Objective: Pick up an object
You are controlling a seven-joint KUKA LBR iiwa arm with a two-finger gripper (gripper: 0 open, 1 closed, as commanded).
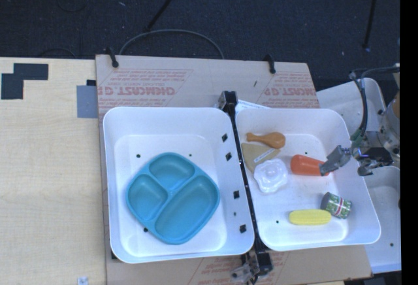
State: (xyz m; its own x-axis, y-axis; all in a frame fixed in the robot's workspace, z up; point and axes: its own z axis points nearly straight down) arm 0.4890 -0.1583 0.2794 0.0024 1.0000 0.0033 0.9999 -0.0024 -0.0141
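Well, two white bins sit side by side; the left bin (117, 146) holds a blue divided plate (172, 197). In the right bin (366, 225) lie a chicken drumstick (266, 139), a white blob (270, 175), corn (309, 217), a small can (336, 204) and an orange carrot (305, 165). Against the carrot's end sits the gripper (334, 161); I cannot tell how its jaws stand.

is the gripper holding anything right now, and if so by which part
It cannot be told. The gripper sits at the right end of the orange carrot in the right bin, but a grip is not visible.
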